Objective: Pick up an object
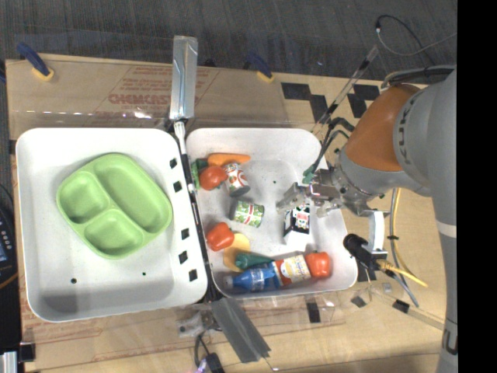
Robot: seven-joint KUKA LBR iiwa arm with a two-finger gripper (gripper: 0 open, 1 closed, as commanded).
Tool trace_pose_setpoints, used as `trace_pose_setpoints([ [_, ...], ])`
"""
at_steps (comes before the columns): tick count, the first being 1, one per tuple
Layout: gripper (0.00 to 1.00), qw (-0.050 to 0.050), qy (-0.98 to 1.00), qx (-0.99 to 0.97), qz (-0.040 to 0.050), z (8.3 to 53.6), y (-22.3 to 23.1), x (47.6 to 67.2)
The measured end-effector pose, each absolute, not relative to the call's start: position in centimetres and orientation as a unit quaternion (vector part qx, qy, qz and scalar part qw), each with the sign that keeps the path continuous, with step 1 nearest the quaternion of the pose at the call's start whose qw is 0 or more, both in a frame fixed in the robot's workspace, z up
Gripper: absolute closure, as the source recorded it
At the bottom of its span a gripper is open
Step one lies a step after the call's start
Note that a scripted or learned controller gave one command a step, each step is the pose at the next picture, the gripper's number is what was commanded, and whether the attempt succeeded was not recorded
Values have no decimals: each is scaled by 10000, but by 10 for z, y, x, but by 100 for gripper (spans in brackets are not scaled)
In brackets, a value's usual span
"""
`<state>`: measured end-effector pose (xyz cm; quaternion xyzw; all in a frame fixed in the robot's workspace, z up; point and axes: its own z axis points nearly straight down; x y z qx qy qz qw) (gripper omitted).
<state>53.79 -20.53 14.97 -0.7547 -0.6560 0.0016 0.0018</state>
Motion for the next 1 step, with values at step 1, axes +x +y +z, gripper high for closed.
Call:
trace_pose_setpoints([
  [1, 0, -29, -6731, -7395, -8, 96, -205, 540],
])
